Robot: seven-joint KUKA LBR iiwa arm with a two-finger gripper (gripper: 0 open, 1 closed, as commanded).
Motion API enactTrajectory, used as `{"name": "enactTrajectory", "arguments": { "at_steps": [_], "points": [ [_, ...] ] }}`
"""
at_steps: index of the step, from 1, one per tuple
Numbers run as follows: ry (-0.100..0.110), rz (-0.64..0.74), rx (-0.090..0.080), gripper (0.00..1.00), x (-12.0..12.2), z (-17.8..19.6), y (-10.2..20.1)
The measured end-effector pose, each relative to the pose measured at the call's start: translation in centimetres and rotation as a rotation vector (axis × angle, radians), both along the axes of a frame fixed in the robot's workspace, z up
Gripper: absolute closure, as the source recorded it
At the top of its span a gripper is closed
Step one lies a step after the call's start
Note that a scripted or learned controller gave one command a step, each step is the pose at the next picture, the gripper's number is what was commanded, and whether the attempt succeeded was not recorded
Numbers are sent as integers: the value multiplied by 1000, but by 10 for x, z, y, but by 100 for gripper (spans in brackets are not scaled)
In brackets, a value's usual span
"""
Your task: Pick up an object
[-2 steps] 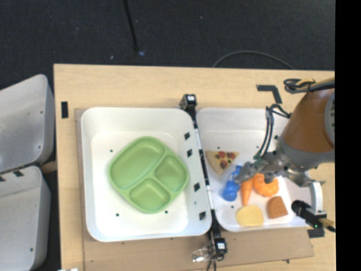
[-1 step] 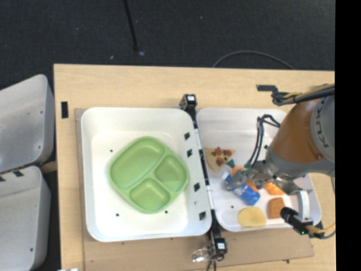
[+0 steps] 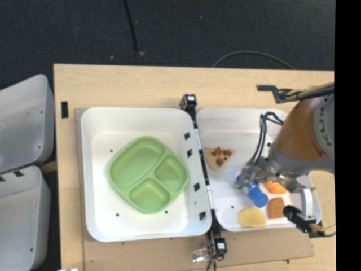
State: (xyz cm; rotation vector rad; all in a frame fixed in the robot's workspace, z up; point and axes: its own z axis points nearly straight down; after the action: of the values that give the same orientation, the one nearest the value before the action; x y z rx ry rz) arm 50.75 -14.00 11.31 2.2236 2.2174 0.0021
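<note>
The right bin holds a pizza-slice toy near its left side. A blue cylinder, an orange piece, a brown block and a pale yellow lump lie near its front right. My gripper is low in this bin, just above and left of the blue cylinder, under the arm's orange band. The arm's bulk covers the fingertips.
The left bin carries a green divided plate. A black divider with clips runs between the bins. Cables hang by the wrist. Bare bench wood borders the bins.
</note>
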Motion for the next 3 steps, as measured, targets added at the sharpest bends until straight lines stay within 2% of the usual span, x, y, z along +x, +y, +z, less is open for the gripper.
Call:
{"name": "enactTrajectory", "arguments": {
  "at_steps": [1,3],
  "points": [
    [-2,6,-1,100,-4,55,6],
    [-3,6,-2,100,2,149,3]
  ]
}}
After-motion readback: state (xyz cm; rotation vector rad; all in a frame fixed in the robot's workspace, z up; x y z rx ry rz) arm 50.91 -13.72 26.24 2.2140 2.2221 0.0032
